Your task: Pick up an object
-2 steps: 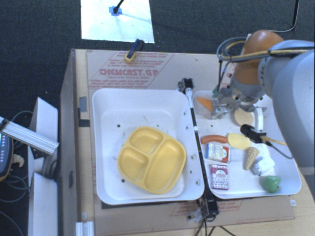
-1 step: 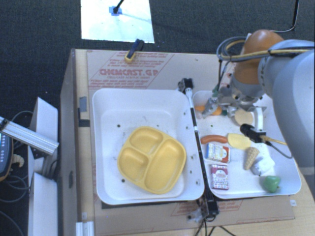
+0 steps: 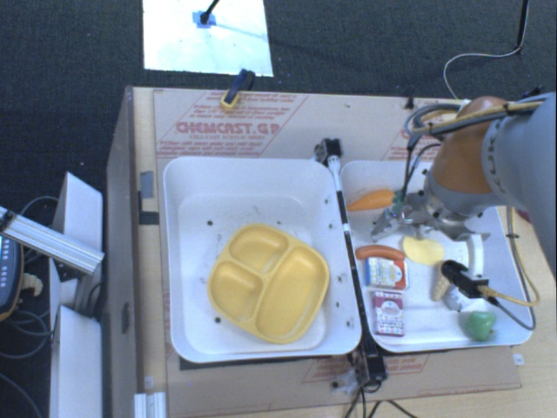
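Carrot point(image 3: 372, 200) is my best guess for the target: it lies near the top left corner of the right bin point(image 3: 426, 320) as the camera sees it, just beside the gripper point(image 3: 396, 220) and closer to it than anything else. The gripper sits low over the bin floor, between the carrot above it and the sausage point(image 3: 380, 252) below it. I can't tell whether it's spread or closed, since the wrist body hides that end from this angle. I see nothing held in it, so I count the pick as not made. The arm point(image 3: 487, 159) reaches in from the right and crosses over the bin's upper half, which is probably why it's working the near-wall items first. The clutter is tight. A yellow slice point(image 3: 424, 251) lies just right of the sausage, a small carton point(image 3: 385, 273) touches the sausage from below, and a red carton point(image 3: 388, 312) sits under that. A green ball point(image 3: 478, 324) is down in the lower right corner, well apart from the gripper. The left bin point(image 3: 200, 207) holds a yellow divided plate point(image 3: 268, 283), flat and awkward for a pinch, so I'd leave it alone. The main risk I see is the carrot's position near the wall between the bins: a descent that's slightly off could hit the rim or nudge the carrot away. It's tapered and probably smooth plastic, so I'd grip it across the thick middle.
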Available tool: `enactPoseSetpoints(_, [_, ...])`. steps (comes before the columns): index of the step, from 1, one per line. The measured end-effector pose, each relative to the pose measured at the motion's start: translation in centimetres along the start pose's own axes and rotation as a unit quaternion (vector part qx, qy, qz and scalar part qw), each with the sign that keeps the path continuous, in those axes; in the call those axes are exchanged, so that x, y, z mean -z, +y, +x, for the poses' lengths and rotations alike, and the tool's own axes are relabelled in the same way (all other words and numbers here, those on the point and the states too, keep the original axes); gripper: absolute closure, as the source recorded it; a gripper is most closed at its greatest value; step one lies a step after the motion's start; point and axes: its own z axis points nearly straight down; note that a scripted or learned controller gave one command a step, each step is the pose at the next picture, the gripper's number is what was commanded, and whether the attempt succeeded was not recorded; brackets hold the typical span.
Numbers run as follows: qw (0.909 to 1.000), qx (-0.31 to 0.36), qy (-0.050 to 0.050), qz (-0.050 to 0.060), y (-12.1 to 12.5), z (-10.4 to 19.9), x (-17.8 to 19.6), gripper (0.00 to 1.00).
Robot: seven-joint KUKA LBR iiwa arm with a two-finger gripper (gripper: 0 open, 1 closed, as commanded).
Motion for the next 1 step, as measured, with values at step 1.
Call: enactPoseSetpoints(1, [1.0000,0.000,0.000,-0.001,-4.76,0.84,0.09,0.00])
